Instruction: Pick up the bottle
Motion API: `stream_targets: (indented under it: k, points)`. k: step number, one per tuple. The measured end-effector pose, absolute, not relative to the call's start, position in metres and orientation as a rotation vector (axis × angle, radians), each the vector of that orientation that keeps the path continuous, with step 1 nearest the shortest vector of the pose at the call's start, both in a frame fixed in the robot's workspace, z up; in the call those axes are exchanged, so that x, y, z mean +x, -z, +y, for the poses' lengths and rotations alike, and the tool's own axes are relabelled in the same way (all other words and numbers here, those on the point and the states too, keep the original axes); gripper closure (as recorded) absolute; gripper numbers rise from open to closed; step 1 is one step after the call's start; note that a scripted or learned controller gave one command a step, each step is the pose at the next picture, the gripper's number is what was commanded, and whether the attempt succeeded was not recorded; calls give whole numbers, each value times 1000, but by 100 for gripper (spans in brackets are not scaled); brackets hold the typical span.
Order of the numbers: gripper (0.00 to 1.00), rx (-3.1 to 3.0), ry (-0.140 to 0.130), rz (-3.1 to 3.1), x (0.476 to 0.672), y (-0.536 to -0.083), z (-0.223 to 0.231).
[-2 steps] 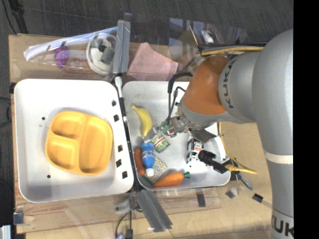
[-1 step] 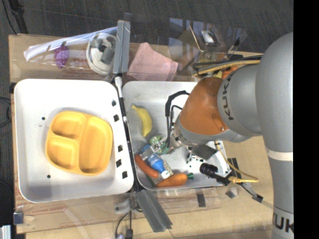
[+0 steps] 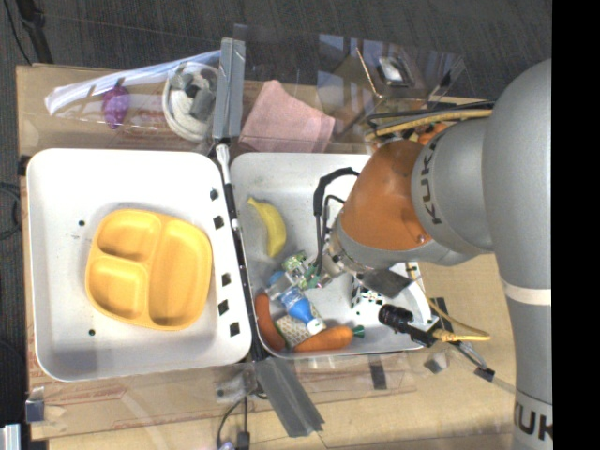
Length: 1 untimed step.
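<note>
The bottle [image 3: 298,305] lies on its side in the right bin [image 3: 281,172], near that bin's front-left corner, in a small heap of things. It is small and clear with a blue label, and its long axis runs on a slant, from upper left to lower right in the camera view. My gripper [image 3: 323,268] is just above and to the right of it, very near, perhaps touching the heap; my orange wrist hides the fingertips, so I cannot tell whether they are spread or pressed together, and I see nothing held. As I judge it, the move turns on this: the bottle lies down and to the left of my hand, and I would need to close across its narrow width, not along its length.

Around it the bin is crowded. A carrot [image 3: 323,339] lies just below the bottle, a red thing [image 3: 266,319] at its left, a green-patterned thing [image 3: 298,270] at its upper end. A banana [image 3: 270,225] lies further up, apart.

The left bin [image 3: 56,251] holds a yellow divided plate [image 3: 150,268].
</note>
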<state>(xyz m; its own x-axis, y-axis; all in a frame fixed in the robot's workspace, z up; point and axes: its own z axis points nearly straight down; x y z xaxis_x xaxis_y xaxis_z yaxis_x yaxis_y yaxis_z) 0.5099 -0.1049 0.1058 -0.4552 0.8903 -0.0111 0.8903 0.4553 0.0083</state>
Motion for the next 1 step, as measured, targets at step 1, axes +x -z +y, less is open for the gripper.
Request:
stream_targets:
  k: [1]
  points:
    - [100, 1857, 2, 2536, 549, -192, -59]
